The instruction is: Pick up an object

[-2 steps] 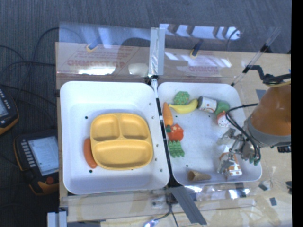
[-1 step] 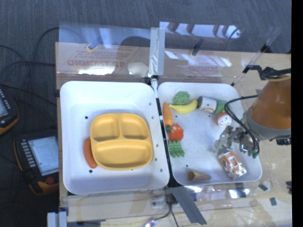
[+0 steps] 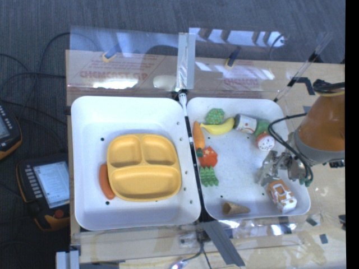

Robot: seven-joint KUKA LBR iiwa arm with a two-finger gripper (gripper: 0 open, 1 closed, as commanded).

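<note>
My gripper [image 3: 273, 171] hangs low over the right side of the right bin [image 3: 247, 150], under the orange-banded wrist [image 3: 325, 125]. Just below it, in the bin's near right corner, lies an orange and white carton [image 3: 282, 196]. A small white and red toy [image 3: 266, 142] sits just above the gripper. I see nothing held in the gripper. Further left in the same bin are a banana [image 3: 219, 128], a green broccoli [image 3: 214, 116], a carrot [image 3: 198, 138], a red tomato [image 3: 208, 157], a green ridged piece [image 3: 208, 176] and a brown cone [image 3: 235, 208].
The left bin [image 3: 90, 150] holds a yellow divided plate [image 3: 145, 167] with a red sausage [image 3: 105, 181] beside its left edge. A small white can [image 3: 245, 123] lies near the right bin's back wall. Black cables [image 3: 283, 129] loop from the arm over the bin's right rim.
</note>
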